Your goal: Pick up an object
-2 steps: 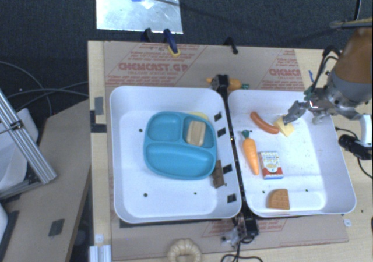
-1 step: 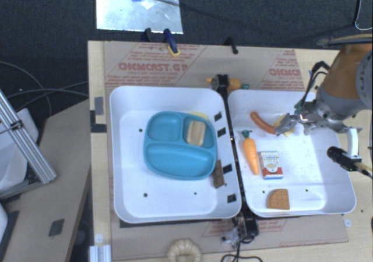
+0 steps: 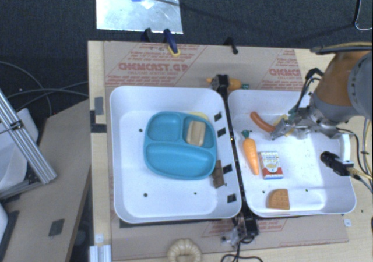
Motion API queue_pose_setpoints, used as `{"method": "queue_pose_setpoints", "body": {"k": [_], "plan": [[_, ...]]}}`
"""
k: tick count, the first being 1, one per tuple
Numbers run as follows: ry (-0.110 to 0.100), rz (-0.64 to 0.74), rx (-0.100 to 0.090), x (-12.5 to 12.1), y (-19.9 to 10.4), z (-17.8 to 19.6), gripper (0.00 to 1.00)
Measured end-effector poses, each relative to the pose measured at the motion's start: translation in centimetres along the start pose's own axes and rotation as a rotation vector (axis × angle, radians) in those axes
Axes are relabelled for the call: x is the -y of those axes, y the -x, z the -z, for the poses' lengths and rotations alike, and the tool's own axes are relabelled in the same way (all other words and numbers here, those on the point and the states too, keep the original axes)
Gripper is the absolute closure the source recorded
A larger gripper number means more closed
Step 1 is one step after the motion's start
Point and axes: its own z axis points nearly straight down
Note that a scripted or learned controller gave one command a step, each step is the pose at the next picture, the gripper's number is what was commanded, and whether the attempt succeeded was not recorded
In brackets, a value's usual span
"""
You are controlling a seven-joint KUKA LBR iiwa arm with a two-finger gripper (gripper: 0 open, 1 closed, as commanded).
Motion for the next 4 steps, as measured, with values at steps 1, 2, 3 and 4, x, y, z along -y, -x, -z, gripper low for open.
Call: {"method": "queue_pose_setpoints", "body": {"k": [1,2,3,4], "plan": [[0.004,0.000,0.001,-0.1,0.0,1.2,1.00],[0.005,-0.002,0.001,0.3,0.7,6.1,1.00],[0.006,0.002,0.002,-0.3,1.2,10.8,1.00],[0.005,0.003,0.001,-0.4,1.2,14.2,1.00]]}}
